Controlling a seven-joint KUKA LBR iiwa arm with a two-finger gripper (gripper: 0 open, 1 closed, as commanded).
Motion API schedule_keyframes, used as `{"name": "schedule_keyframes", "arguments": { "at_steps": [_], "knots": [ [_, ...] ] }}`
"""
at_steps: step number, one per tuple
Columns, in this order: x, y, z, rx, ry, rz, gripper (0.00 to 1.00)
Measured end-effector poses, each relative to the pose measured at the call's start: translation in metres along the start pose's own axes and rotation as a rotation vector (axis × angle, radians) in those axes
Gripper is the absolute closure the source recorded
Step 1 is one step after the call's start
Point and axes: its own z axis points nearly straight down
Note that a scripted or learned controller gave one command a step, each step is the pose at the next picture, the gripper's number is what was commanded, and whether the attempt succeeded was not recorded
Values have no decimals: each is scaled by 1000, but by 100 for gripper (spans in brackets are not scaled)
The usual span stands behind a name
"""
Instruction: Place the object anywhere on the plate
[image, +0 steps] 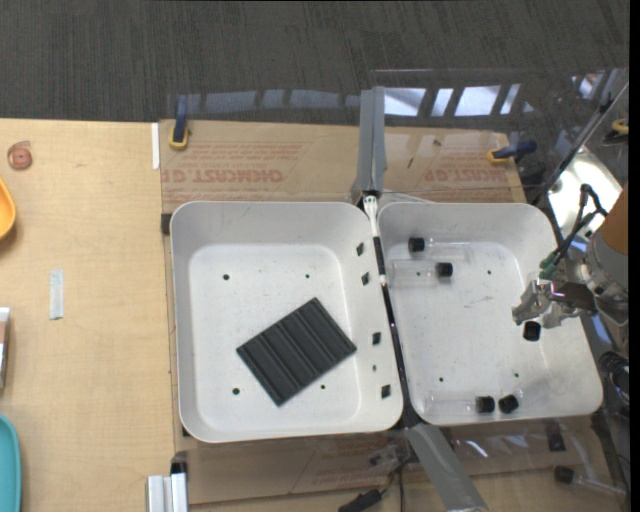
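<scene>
On the left bin (200, 330) floor lies a dark ribbed plate (297, 350), flat and turned at a slant, near the bin's middle. Across the divider, the right bin (470, 350) holds small black objects: two near its upper left (417, 244) and two by its lower edge (485, 404). At the right rim, the gripper (533, 322) hangs above the bin floor with a small black object (532, 331) at its tip; finger opening cannot be told.
</scene>
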Motion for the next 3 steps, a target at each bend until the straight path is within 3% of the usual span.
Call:
{"name": "schedule_keyframes", "arguments": {
  "at_steps": [1,2,3],
  "knots": [
    [74,66,-19,2,-1,-51,100],
    [119,-29,13,4,0,-56,100],
    [208,93,13,2,-3,264,100]
  ]
}}
